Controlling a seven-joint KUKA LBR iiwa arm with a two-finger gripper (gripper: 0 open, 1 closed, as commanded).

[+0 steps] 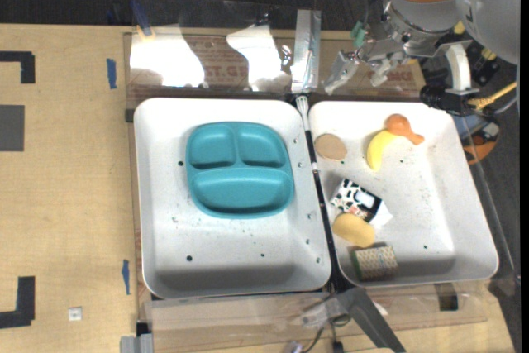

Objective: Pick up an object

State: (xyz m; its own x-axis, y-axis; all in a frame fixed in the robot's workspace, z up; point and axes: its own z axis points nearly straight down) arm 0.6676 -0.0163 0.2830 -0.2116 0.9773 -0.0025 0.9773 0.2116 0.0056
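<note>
Below the tool (361, 69), past the right bin's (471, 202) far rim, lie the banana (378, 149), a round biscuit (331, 147) and other items. Tool fingers are spread apart, holding nothing.

One fixed camera looks down at a slant (from above the bench) on both white bins (165, 252).
</note>
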